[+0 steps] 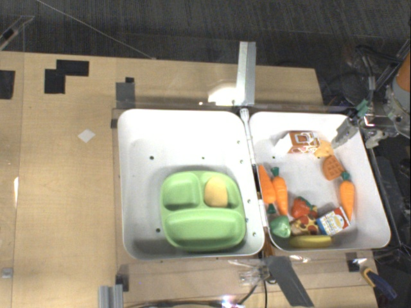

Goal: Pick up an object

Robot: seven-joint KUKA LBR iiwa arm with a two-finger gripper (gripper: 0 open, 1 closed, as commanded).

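1. The bench [58, 191] bears two white bins side by side: the left bin [148, 140] and the right bin [372, 191].
2. A green divided plate [192, 226] lies at about 6 o'clock in the left bin, with a yellow lemon-like piece [216, 191] in its upper-right compartment.
3. The gripper [343, 133] hangs at 1 o'clock over the right bin; whether its fingers are open or closed I cannot tell.
4. Toy food fills the right bin: paired carrots [273, 191] at 9 o'clock, a single carrot [347, 197] at 3, a waffle [332, 167] just below the gripper, a banana [311, 240] at 6.
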